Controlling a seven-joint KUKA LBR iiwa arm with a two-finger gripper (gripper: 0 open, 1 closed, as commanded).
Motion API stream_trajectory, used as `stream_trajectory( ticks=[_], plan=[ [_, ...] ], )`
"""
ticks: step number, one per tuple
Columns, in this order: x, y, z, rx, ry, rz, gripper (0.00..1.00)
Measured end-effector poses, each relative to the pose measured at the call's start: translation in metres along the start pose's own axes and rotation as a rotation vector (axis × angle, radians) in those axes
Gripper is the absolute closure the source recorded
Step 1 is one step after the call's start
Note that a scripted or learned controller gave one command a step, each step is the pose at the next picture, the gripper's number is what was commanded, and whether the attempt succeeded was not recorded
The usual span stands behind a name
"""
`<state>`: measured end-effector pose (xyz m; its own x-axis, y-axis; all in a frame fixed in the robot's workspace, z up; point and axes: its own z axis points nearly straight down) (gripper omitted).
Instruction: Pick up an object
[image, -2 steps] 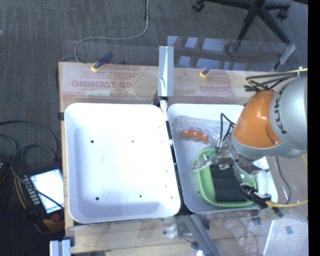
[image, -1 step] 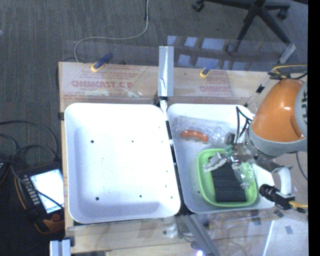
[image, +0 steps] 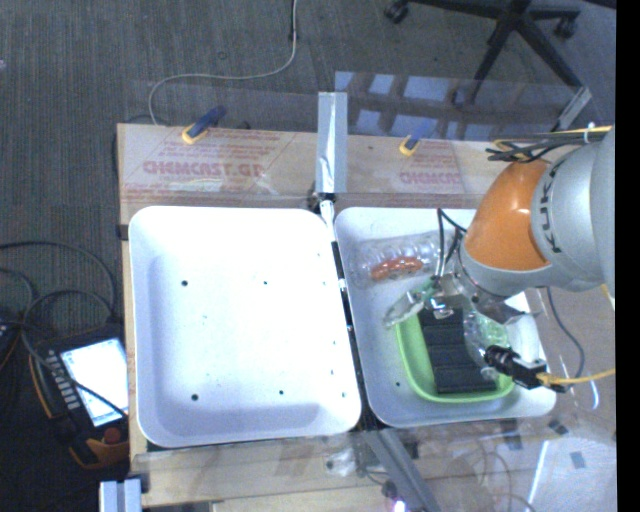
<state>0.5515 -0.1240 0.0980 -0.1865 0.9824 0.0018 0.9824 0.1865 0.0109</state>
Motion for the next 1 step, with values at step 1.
stream_trajectory(
  ticks=[1],
  plan=[
    [0.0142,0.0051,-0.0068,0.002,0.025,-0.012,1.00]
  ],
)
